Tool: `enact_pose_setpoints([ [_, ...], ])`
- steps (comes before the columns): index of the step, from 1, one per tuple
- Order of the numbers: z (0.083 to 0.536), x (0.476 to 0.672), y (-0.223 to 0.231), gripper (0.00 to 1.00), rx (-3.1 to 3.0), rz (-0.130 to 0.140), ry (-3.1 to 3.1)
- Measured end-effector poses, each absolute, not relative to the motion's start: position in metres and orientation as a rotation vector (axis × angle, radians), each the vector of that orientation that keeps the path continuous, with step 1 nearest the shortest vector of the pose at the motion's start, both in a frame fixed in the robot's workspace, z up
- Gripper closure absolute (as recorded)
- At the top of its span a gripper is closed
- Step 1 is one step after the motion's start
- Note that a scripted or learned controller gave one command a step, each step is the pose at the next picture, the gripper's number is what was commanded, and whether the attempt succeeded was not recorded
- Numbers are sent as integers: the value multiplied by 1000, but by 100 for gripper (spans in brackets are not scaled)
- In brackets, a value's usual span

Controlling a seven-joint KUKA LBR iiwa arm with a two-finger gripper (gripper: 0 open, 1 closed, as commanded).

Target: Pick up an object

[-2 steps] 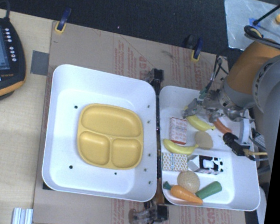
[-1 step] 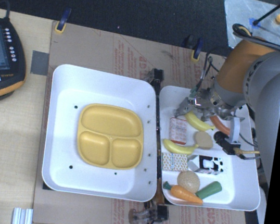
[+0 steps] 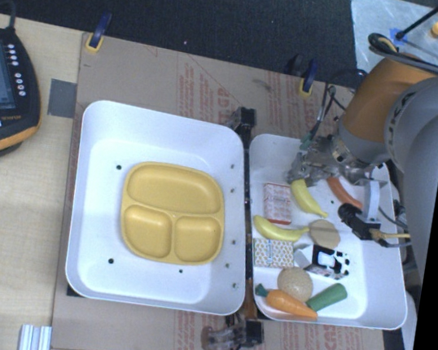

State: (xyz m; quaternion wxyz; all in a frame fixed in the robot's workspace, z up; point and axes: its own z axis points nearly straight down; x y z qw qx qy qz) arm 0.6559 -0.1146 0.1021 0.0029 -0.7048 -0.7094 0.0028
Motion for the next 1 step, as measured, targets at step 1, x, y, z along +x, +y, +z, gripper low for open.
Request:
enact_pose_setpoints([
  [1,193,629,-59,100,-2216,1,-2225],
])
